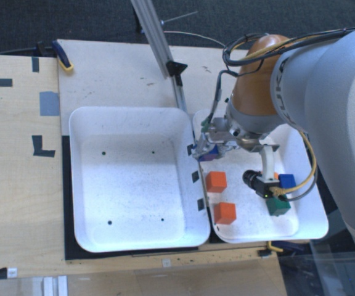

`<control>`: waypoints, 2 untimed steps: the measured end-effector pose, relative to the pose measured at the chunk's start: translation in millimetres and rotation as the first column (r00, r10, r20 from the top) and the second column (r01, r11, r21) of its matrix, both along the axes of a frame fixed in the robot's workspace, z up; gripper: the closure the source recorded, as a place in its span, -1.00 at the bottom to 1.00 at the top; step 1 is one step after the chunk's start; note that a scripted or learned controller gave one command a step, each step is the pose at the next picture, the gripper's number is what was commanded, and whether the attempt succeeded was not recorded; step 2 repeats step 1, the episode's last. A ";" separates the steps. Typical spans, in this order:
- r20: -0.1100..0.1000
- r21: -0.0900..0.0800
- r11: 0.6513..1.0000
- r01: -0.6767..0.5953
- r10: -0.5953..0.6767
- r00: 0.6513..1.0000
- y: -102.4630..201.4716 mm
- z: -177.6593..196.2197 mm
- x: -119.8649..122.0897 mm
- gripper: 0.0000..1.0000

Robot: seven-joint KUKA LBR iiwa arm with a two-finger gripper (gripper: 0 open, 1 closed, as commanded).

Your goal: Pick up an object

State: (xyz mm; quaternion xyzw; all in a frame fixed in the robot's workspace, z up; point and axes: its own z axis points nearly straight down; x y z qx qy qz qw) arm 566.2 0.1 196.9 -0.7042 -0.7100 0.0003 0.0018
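Grey arm's pincer [209, 142] hovers low at right white bin's [310, 227] left wall; finger state impossible to tell. Upper orange cube [216, 181] lies just below pincer, lower orange cube [225, 213] beyond; blue block [286, 180], green block [279, 206] rightward.

Two bins side by side on bench [113, 73]. Left bin [82, 134] beside right bin [307, 224]. In right bin: two cubes [216, 181] [225, 213] along left wall, one before other; third cube [286, 180] and block [278, 206] toward right edge.
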 end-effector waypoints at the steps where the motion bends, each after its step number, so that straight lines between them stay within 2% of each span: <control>1: 0.008 -0.001 1.000 0.001 -0.001 1.000 53.9 30.4 112.8 1.00; 2: 0.008 -0.001 1.000 0.001 -0.001 1.000 53.9 30.4 112.8 1.00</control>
